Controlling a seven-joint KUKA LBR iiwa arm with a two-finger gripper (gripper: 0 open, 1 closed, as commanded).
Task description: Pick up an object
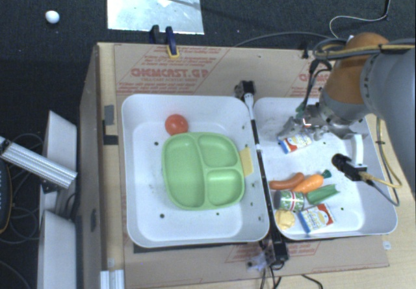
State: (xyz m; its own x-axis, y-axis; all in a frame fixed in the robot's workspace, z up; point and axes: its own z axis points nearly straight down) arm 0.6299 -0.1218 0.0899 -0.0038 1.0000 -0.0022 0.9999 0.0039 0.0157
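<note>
Nearest you in the right bin (383,219) lie a small carton (316,217), a can (291,201) and a toy carrot (307,183). Farther back, the gripper (300,125) (grip state impossible to judge) hangs above another small carton (296,143).

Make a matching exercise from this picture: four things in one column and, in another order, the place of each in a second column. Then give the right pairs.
Things:
1. tomato
2. green tray
3. carrot
4. pincer

Places:
A. right bin, middle, beside an orange sausage
B. left bin, at the far edge of the tray
C. over the far part of the right bin, by a small carton
D. left bin, middle

Pairs: 1-B, 2-D, 3-A, 4-C
</note>
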